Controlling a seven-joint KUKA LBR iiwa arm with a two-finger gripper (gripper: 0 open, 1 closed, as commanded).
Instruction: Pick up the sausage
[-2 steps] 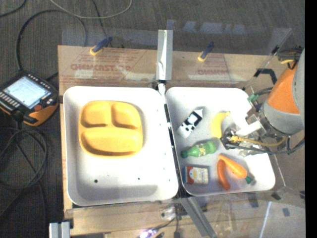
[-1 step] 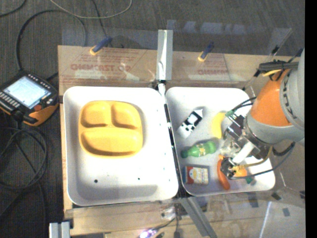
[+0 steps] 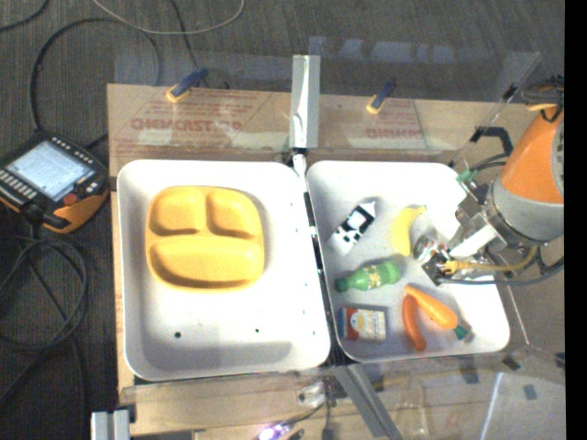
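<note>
The sausage (image 3: 411, 324) is a short reddish-orange curved piece lying near the front of the right bin (image 3: 477, 337), against the left side of an orange carrot (image 3: 433, 309) with a green top. My gripper (image 3: 432, 258) hangs over the right bin's middle right, just above the carrot and to the right of the banana (image 3: 404, 228). Its fingers stand apart with nothing between them. The sausage lies a little in front and to the left of the gripper, untouched.
The right bin also holds a black-and-white cow toy (image 3: 354, 224), a green bottle (image 3: 371, 276) and a small carton (image 3: 364, 323). A yellow divided plate (image 3: 207, 236) lies in the left bin (image 3: 220, 337). A teach pendant (image 3: 50, 180) sits off the bench's left.
</note>
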